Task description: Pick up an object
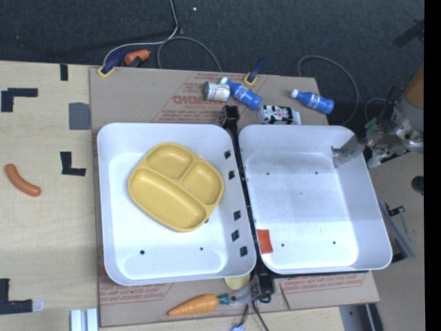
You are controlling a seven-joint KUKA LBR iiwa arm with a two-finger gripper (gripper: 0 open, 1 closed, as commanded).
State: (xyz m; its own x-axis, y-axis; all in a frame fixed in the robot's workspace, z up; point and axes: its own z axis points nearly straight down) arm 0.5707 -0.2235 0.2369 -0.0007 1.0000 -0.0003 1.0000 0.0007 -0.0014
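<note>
- Brown cardboard (138,95) covers the bench under two shallow white bins, with dark carpet beyond its far edge and pale wood board to the left.
- Left bin (114,205) holds a yellow divided plate (176,185), lying flat and slightly turned, a little far of the bin's middle.
- Right bin (358,205) holds only a small orange block (263,241) near its left wall, toward the near corner.
- Black clips (235,216) run down the seam where the two bins meet.
- Far of the bins, on the cardboard, lie a white-capped small bottle (217,90), a blue bottle (245,95) just beside it, a black-and-white packet (279,114), and another blue bottle (313,101) further right.
- An orange carrot toy (193,305) lies near of the left bin, and a sausage-shaped toy (22,180) rests well apart on the wood at the left.
- Yellow and blue clamps (110,66) grip the cardboard's far edge, with a cable looping past them.
- Gripper (348,150) hangs at the right bin's far right rim; a grey finger-like piece pokes over the edge, and nothing shows between its parts.
- Whether its fingers are apart or together I cannot tell; the wrist is cut off at the right and seems blurred.
</note>
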